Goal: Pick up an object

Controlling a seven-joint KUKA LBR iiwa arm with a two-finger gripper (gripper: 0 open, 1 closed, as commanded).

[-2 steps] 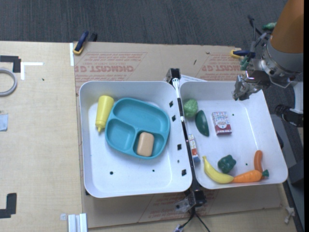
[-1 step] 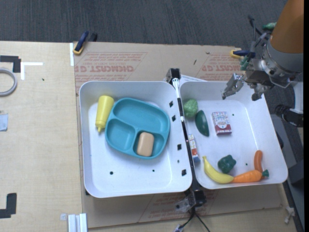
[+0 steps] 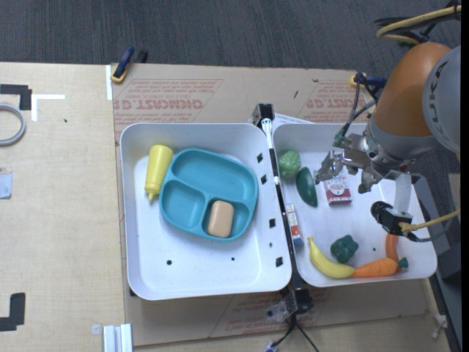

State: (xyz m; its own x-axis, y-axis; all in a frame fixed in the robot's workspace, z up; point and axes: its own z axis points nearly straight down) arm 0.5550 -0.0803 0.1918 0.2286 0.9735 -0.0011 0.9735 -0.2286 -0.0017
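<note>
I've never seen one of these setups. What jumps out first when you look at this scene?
Probably the bright blue divided plate in the left bin, with a tan bun-like piece in one compartment and a yellow bottle beside it. Next, the grey and orange arm over the right bin, its gripper above a small red and white box.

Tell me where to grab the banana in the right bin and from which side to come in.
Grip the banana across its thick middle, coming straight down from above. It lies flat on the bin floor, and the carrot touches its right end, so fingers probably fit best either side of the curve's middle.
</note>
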